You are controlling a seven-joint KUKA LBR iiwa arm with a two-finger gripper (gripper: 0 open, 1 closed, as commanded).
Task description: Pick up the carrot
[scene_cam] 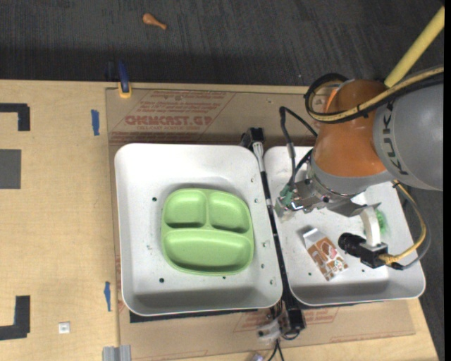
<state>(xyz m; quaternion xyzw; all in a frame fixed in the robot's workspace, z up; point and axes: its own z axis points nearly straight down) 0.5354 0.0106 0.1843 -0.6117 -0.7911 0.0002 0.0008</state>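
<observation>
Over the right bin (405,278), close to its left wall, your gripper (301,199) sits low beneath the orange-banded wrist. The wrist hides it from above, so you cannot tell whether it is spread or pressed together. Nothing can be seen held in it.

Just beside it, toward the near edge, lies a small printed packet (325,255). Off to the right a white-and-green thing (375,220) rests on the bin floor. Neither looks like your target. Across the divider, the left bin (130,211) carries a green plate (208,229).

The likeliest carrot (153,21) is the small orange piece on the dark floor past the bench's far edge. It lies well apart from both bins and from the gripper.

Closing where you are would, at best, catch the packet, so don't. Lift straight up first so you drag nothing, and check what the wrist was covering. If the orange piece is indeed the carrot, judge whether the arm can reach past the bench at all.

For the grasp itself, set the gripper across the carrot's narrow width near the thicker end. Come down vertically and close only once it straddles the body. A tapered shape will likely squirt out of a pinch made at the tip.
</observation>
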